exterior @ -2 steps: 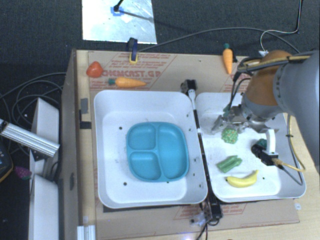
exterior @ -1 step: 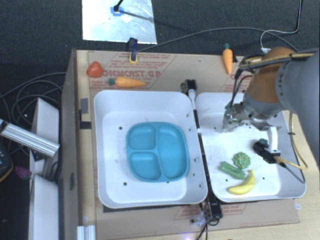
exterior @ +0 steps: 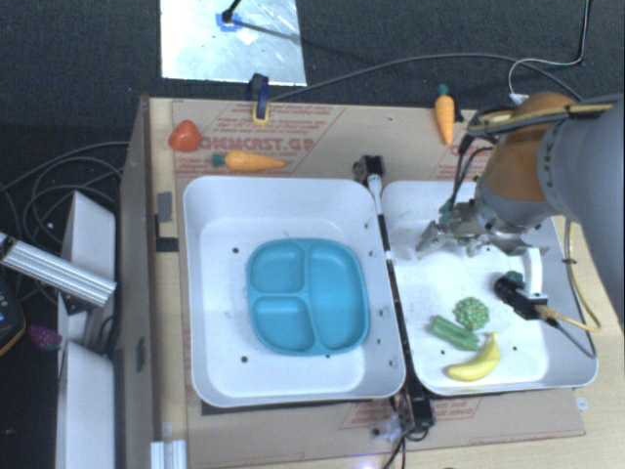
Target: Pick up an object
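Two shallow white plastic bins side by side: left bin [exterior: 210, 262] holding a blue divided plate [exterior: 306, 294], right bin [exterior: 557, 360] holding the toys. Grey arm's gripper [exterior: 451, 233] hovering at the right bin's twelve o'clock, toys clustered at six. Finger state: cannot tell. Yellow plastic banana [exterior: 476, 361] lying flat, long axis two to eight o'clock. Green pepper [exterior: 455, 333] and round green fruit [exterior: 472, 312] beside it.
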Robot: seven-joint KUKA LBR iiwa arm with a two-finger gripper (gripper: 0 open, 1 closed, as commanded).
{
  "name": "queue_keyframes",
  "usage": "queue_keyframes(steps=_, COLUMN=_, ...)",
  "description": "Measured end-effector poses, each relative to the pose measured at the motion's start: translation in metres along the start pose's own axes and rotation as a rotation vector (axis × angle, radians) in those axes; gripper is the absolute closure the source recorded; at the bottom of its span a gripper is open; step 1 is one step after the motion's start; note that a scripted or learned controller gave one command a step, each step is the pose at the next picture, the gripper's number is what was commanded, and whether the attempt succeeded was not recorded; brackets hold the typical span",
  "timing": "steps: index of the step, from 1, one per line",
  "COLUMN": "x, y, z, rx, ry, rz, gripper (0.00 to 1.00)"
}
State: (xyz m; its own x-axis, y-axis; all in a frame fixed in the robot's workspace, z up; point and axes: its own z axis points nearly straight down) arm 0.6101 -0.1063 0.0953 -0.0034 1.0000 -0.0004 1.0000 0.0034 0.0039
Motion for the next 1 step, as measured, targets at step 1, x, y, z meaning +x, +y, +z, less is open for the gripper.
queue_keyframes(steps=1, x=-0.0608, y=0.0003, z=0.0053, rx=0.002, ry=-0.002, rz=0.002, gripper=0.00)
